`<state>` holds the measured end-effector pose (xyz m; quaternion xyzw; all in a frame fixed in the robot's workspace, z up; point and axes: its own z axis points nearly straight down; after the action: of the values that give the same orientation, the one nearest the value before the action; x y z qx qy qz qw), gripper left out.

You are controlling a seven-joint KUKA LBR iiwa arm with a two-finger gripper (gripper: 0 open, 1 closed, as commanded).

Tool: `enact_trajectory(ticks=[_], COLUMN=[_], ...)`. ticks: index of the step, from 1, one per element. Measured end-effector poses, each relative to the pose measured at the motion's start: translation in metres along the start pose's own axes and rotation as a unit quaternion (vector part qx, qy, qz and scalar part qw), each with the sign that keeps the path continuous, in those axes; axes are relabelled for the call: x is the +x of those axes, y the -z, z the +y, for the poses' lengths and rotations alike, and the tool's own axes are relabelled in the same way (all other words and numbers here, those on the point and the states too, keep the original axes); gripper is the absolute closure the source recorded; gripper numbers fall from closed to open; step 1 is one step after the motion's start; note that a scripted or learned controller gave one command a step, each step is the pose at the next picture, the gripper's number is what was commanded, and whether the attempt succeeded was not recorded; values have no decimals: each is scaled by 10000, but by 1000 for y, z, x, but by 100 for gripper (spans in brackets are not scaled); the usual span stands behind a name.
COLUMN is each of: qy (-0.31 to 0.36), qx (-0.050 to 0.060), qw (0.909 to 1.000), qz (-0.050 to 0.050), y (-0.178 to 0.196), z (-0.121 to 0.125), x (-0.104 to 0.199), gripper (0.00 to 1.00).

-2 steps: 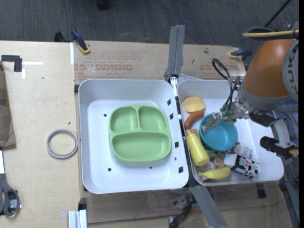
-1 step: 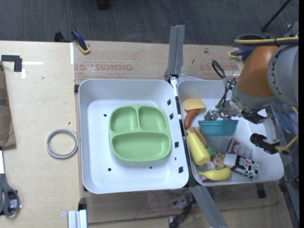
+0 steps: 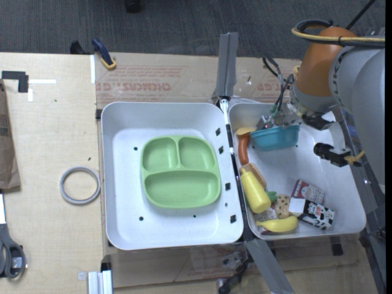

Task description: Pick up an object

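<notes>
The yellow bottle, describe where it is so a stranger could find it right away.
Look in the right white bin, along its left wall. The yellow bottle lies there between the orange sausage-shaped toy and the banana. It alone has a cap and straight sides.

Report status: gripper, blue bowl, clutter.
Gripper low in right bin, at blue bowl rim. Bowl tilted near bin's far-left corner. Hot dog and mustard bottle close beside it.

Green divided plate [image 3: 180, 171] is sitting alone in the left bin [image 3: 116, 182]. Gripper [image 3: 277, 116] is hanging right over a blue bowl [image 3: 275, 137] in the right bin [image 3: 343, 192]; yellow bottle [image 3: 255, 190] and banana [image 3: 278, 225] are lying nearby.
</notes>
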<state>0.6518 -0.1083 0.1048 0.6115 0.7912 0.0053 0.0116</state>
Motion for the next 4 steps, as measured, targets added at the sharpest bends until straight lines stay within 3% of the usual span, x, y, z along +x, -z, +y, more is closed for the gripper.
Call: enact_trajectory(ticks=[1, 2, 3, 4], qy=[-1128, -763, -779, -1158], qx=[111, 123, 119, 124], qw=[9936, 9970, 9969, 9932], qz=[34, 48, 48, 36], y=[-12, -11, -2, 88], z=[2, -84, -84, -43], x=[-22, 22, 21, 28], gripper=[0, 0, 100, 100])
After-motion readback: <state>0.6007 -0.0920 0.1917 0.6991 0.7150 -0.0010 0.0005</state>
